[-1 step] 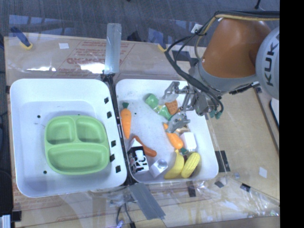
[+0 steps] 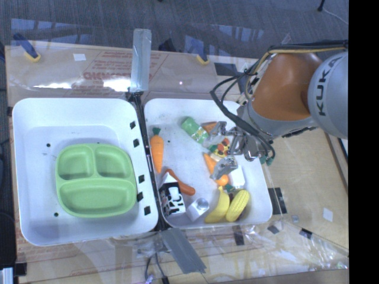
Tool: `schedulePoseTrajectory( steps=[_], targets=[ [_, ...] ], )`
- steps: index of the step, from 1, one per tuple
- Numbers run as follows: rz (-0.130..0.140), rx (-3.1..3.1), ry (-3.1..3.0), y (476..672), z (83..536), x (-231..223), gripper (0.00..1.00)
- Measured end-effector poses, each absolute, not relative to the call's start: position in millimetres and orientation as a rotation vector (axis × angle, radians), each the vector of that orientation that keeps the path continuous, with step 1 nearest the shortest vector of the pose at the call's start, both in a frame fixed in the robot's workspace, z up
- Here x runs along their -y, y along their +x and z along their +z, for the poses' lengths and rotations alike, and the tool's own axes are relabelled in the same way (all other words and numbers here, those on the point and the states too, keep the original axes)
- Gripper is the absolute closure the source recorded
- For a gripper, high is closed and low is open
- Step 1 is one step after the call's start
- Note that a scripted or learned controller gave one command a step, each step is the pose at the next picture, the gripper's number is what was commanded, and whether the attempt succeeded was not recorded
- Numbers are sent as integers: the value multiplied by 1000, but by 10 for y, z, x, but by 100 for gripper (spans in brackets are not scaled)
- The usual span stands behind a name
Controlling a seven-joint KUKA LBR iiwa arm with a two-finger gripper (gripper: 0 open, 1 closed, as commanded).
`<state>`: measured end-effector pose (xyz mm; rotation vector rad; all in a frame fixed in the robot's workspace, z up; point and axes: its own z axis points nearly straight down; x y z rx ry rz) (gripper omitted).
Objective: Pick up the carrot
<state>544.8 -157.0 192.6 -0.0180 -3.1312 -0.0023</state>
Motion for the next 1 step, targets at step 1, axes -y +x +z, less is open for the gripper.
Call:
schedulePoseTrajectory(
  steps=[1],
  targets=[
    [2, 3143, 101, 5432, 924, 2108, 0]
  ],
)
